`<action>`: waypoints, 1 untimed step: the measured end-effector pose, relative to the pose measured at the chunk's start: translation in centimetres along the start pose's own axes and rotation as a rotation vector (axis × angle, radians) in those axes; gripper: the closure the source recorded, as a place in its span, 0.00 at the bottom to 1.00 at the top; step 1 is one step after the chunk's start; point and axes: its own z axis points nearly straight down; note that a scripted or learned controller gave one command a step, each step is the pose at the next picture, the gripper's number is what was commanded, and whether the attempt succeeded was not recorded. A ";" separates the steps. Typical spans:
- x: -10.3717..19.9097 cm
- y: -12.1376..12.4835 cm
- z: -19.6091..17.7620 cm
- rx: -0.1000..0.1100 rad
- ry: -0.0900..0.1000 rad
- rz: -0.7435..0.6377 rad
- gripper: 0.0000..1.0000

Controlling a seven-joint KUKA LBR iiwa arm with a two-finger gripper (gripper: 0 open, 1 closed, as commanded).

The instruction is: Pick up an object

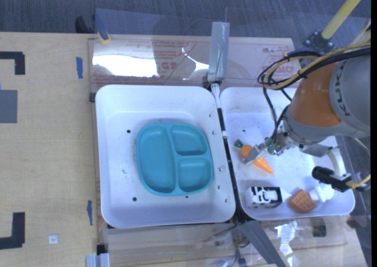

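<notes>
A pale wooden bench [41, 142] carries two shallow white bins side by side. The left bin [112, 142] holds a teal plate [174, 157] with three compartments, lying flat near the bin's middle. The right bin [247, 112] holds the small things and the arm's working end.

The grey arm [318, 104], with its orange band, reaches in from the right and slants down toward the middle of the right bin. Its claw [255, 155] is low over the bin floor. How far it is open, and whether it has hold of anything, cannot be told from this view.

Near the front edge of the right bin lies a black-and-white thing [265, 196], and just to its right is a brown waffle-like piece [301, 201]. Both are apart from the claw.

The orange carrot-like toy [264, 166] lies right at the claw. A pointed part shows just below and right of the claw's tip, and a rounder orange part shows just to its left. Whether this is one thing or two cannot be told. A small green bit [238, 142] lies just above and left of the orange, near the wall between the two bins.
</notes>
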 end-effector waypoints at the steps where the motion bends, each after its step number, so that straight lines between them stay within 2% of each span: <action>1: -0.1 0.2 -1.2 -0.006 -0.004 -0.003 1.00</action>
